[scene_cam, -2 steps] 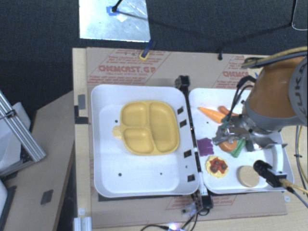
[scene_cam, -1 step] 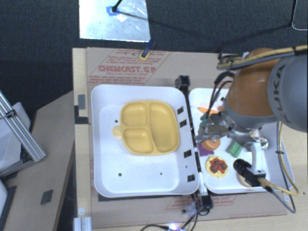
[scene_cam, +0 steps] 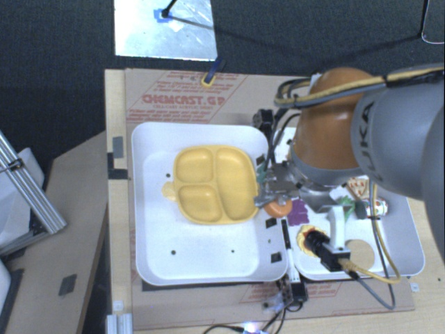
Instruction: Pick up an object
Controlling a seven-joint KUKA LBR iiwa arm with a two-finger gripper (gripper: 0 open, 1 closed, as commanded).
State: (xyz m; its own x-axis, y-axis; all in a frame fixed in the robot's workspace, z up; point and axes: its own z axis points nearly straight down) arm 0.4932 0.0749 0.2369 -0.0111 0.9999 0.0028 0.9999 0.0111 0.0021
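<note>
A yellow divided plate [scene_cam: 212, 184] lies in the left white bin [scene_cam: 156, 259], towards its right side. My gripper [scene_cam: 268, 190] hangs low over the wall between the two bins, right at the plate's right edge. Whether it touches the plate is unclear. Just below the gripper, in the right bin [scene_cam: 411, 255], lie a small orange piece [scene_cam: 279, 208] and a purple piece [scene_cam: 300, 213]. The grey arm with its orange band [scene_cam: 334, 124] covers much of the right bin.
Further right in the right bin are a pizza-like toy [scene_cam: 358, 186], a green bit [scene_cam: 345, 200], a tan round disc [scene_cam: 360, 250] and a yellow-rimmed round toy [scene_cam: 304, 236]. A shiny metal sheet [scene_cam: 165, 19] lies beyond the bench.
</note>
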